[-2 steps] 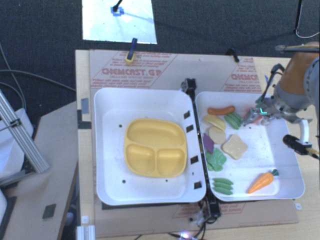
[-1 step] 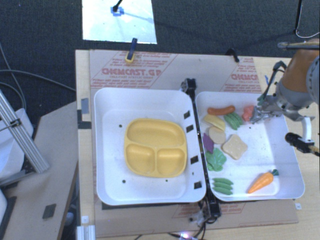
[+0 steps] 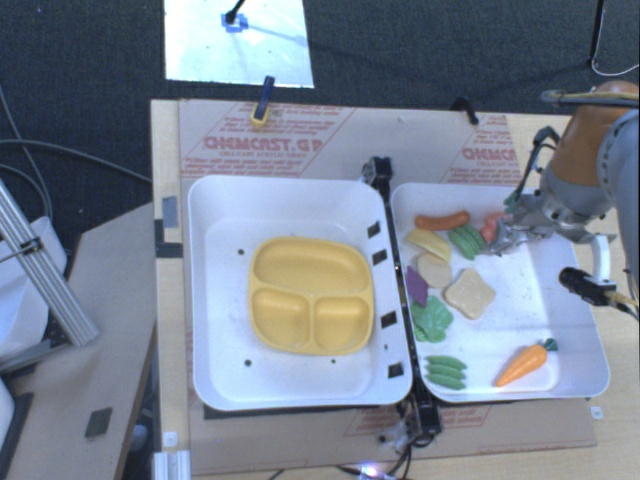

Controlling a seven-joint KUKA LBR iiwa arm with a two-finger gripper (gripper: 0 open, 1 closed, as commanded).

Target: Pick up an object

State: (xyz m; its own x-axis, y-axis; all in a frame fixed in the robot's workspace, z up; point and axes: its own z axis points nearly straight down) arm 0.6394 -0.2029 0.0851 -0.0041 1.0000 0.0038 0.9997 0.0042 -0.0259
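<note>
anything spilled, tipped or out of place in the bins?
Nothing stands out. The yellow tray lies flat in the left bin, and the toy food, carrot and bread slice included, sits inside the right bin. The end effector is over its upper part.

The surface (image 3: 330, 128) is a pale board printed with reddish lettering, set on dark carpet. Two shallow white bins sit on it side by side, touching along a black hinge-like strip (image 3: 392, 268) down the middle. The left bin (image 3: 215, 268) holds a yellow divided plate. The right bin (image 3: 575, 348) holds a scatter of toy food. Near the surface's far edge lies a small blue and yellow clamp (image 3: 263, 103), just beside a white sheet (image 3: 235, 48) on the carpet beyond.
</note>
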